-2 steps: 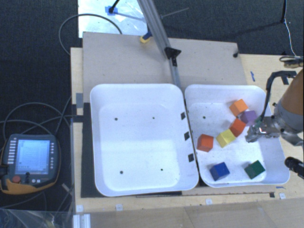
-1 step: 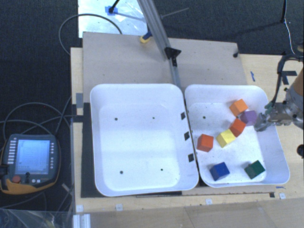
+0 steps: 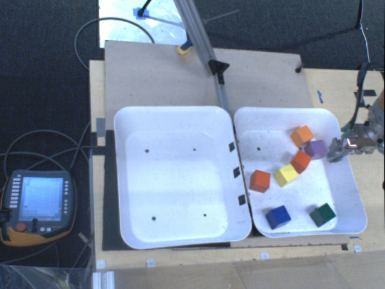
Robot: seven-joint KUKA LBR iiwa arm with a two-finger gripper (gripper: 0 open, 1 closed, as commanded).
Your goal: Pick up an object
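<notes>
Several small blocks lie in the right bin (image 3: 343, 179): an orange block (image 3: 302, 135), a purple block (image 3: 316, 149), a red-orange block (image 3: 301, 161), a yellow block (image 3: 286, 174), another red-orange block (image 3: 260, 180), a blue block (image 3: 278, 216) and a green block (image 3: 323, 214). My gripper (image 3: 335, 149) hangs at the right bin's right rim, just right of the purple block. Nothing is visibly between its fingers.
The left bin (image 3: 174, 173) sits beside the right one. A metal pole (image 3: 198, 29) slants across the back of the bench. A teach pendant (image 3: 37, 206) lies on the floor at the left, with cables around it.
</notes>
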